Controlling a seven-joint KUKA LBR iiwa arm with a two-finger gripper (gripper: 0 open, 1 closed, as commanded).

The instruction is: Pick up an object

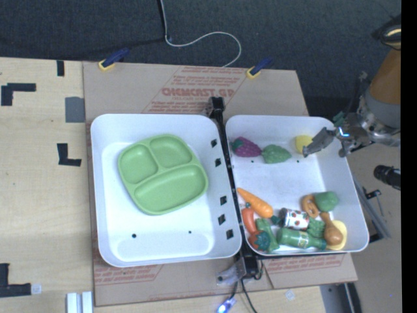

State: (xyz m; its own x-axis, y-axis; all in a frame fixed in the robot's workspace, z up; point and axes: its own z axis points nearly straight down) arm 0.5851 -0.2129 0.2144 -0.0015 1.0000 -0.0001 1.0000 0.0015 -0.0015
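Observation:
My gripper (325,149) hangs over the far right corner of the right bin (287,181), open with nothing between its fingers. One grey finger (316,143) points down-left, right beside a small yellow toy (302,142). Further left along the bin's back lie a purple bunch of grapes (245,147) and a green leafy piece (276,154). An orange carrot (255,202) lies near the middle divider. At the front of this bin, several toy foods are heaped: a white spotted can (296,219), a green bottle (297,239), a green lump (326,200) and a yellow pear (335,232).
The left bin (114,240) holds a green divided plate (163,173). Black clips (221,175) run along the wall between the bins. The arm's grey body (384,109) stands past the right bin's edge. A white cable (195,41) lies on the dark floor behind.

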